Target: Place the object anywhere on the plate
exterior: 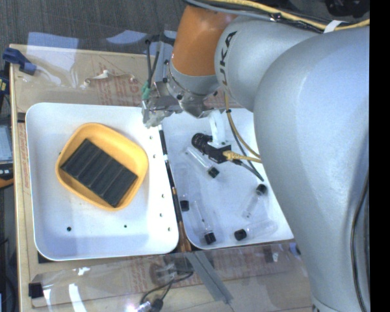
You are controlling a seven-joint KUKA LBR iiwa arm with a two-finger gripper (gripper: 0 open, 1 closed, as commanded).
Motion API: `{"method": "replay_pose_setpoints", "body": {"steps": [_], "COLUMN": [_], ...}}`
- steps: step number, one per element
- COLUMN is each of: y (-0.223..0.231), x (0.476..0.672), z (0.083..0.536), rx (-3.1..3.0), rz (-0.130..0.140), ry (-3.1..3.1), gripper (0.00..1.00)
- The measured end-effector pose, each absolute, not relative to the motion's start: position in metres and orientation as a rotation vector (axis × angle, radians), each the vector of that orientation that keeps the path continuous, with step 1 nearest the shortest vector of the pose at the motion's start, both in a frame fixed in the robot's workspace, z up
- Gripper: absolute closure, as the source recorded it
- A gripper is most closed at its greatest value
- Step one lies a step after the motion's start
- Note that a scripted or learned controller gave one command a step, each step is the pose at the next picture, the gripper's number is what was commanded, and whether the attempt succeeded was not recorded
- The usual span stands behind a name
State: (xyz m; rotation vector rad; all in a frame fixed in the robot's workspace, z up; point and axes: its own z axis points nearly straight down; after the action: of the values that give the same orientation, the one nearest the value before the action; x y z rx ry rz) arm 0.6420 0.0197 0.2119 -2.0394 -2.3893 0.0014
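In the left bin (39, 233): yellow plate (71, 174) bearing a dark ribbed slab (99, 171), which appeared already placed. Above the bins' shared edge: gripper (153, 114), finger state impossible to tell, nothing seen in it. Remaining, apparently: withdrawal of the arm.
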Motion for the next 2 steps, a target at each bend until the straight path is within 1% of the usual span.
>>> {"method": "replay_pose_setpoints", "body": {"steps": [1, 2], "y": [-0.026, 0.032], "x": [0.656, 0.631], "z": [0.192, 0.191], "rx": [-1.73, -1.585], "rz": [0.002, 0.004], "ry": [-2.623, -2.709], "gripper": [1.0, 1.0]}}
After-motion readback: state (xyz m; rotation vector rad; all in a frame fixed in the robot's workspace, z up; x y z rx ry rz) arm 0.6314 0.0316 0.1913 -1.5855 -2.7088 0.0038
